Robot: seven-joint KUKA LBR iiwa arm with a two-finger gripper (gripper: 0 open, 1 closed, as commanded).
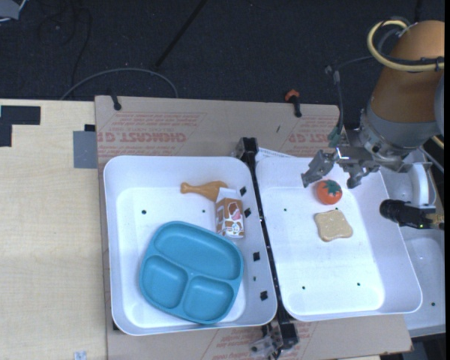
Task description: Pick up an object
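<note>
The arm (405, 73) reaches in from the right, its orange band high over the far right corner of the right bin (360, 295). Below the wrist, the gripper (334, 172) hangs above the far part of that bin, its two dark fingers spread apart with nothing between them. One finger (313, 172) points down and left; the other (358, 175) sits further right.

Just below the gap between the fingers lies a small toy tomato (330, 192), red-orange with a green stem cap, resting on the bin floor. It looks close under the fingertips, but whether any finger touches it cannot be told from this slant. Nearer the camera and slightly right of the tomato lies a toy slice of toast (333, 225), pale tan with a darker crust, flat on the floor and apart from the tomato.

The left bin (127, 201) holds three things. A blue divided plate (190, 271) with three compartments takes up its near half, tilted against the near wall. At the far side lies a tan toy drumstick (204, 189). Just beside it, against the wall shared with the right bin, stands a small brown-and-white carton (230, 217), its lower edge near the plate's rim.

Both bins sit side by side on a cardboard sheet (195, 130) on the bench (37, 238).
</note>
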